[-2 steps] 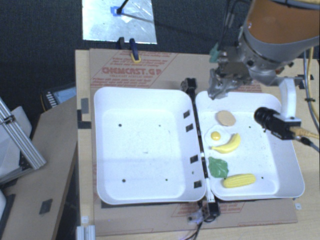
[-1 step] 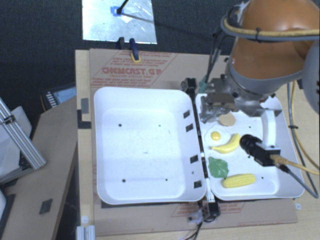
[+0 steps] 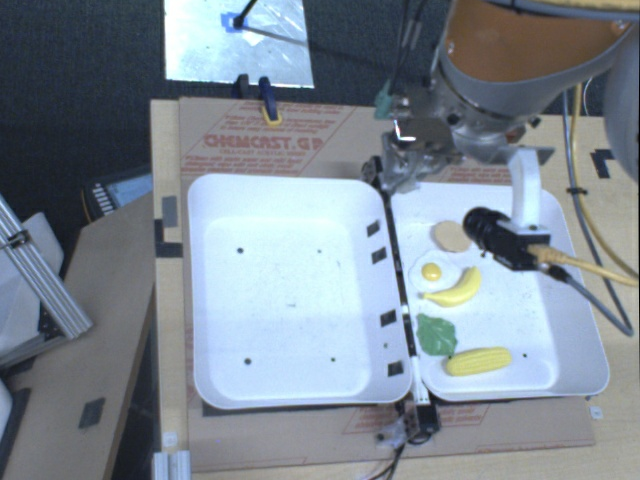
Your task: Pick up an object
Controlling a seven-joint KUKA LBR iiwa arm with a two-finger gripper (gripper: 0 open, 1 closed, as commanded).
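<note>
The desk (image 3: pixel 165 268) is covered by a brown cardboard sheet (image 3: pixel 262 140) printed with red letters. A yellow and blue clamp (image 3: pixel 268 101) grips the far edge of that sheet. Beyond it, on the dark floor (image 3: pixel 70 68), lies a shiny silver sheet (image 3: pixel 238 26) with a small blue patch near its middle. At the left edge of the camera view a slanted metal rail (image 3: pixel 35 263) stands beside the desk.
</note>
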